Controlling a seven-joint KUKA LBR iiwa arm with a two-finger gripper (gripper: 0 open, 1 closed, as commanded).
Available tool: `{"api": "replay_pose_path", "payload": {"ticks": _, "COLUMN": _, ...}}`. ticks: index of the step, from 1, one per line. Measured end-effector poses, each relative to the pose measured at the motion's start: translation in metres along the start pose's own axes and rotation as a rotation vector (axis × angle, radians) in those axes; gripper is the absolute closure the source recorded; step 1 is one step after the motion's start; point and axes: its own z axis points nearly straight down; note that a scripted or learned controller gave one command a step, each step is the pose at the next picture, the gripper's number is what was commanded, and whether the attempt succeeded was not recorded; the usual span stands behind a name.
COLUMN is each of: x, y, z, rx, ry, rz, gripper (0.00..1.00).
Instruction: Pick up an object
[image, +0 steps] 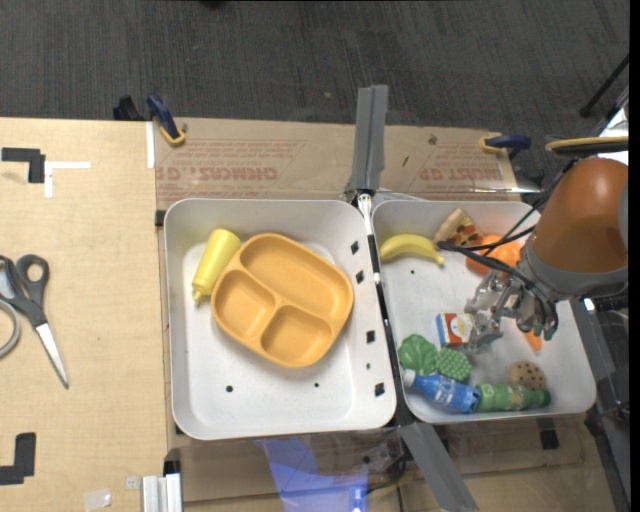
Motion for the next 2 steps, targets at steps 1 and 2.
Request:
{"api": "replay_pose_path", "payload": {"ticks": 1, "x": 0.0, "y": 0.0, "z": 0.0, "rx": 0.0, "ry": 0.0, "rz": 0.0, "gripper": 0.0}}
{"api": "replay_pose_path", "payload": {"ticks": 2, "x": -0.013, "y": 0.059, "z": 0.0, "rx": -0.001, "ry": -0.001, "rz": -0.032, "gripper": 0.0}}
